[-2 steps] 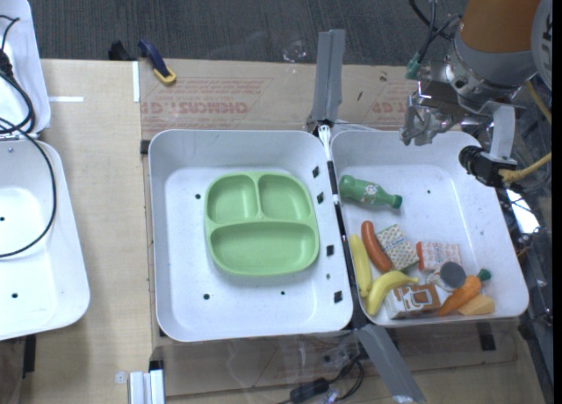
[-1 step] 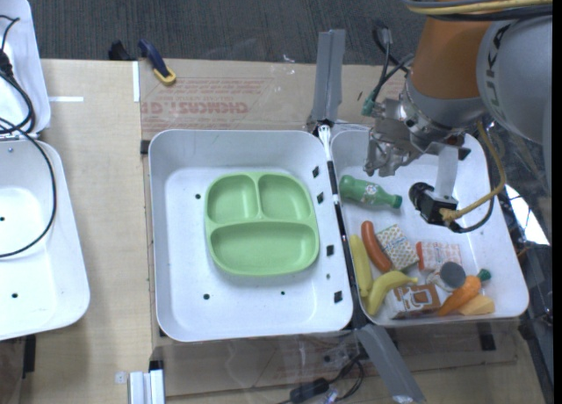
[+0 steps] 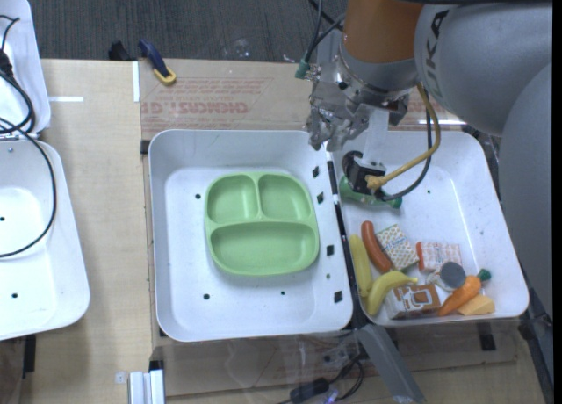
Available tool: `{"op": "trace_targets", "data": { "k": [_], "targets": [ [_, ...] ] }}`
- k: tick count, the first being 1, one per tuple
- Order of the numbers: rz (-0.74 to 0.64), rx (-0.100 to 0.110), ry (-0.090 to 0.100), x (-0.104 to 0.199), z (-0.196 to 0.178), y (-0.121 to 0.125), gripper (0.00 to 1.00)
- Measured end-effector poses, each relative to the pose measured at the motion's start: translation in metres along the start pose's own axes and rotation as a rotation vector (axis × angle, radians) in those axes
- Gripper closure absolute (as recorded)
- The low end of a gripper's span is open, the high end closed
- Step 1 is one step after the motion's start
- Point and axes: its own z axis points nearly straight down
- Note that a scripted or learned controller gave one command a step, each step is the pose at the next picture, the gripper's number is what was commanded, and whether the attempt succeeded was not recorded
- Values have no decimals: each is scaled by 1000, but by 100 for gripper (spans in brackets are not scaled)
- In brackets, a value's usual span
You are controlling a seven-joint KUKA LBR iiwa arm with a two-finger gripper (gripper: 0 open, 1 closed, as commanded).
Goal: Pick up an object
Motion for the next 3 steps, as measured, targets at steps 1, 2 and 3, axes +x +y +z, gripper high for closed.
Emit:
{"op": "trace_targets", "data": {
  "k": [1,2,3],
  "targets": [
    [-3,6,-7,0,-4,1,100],
    [41,2,-2,58,53,-4,100],
    [83,0,-2,124,42,-11,100]
  ]
}}
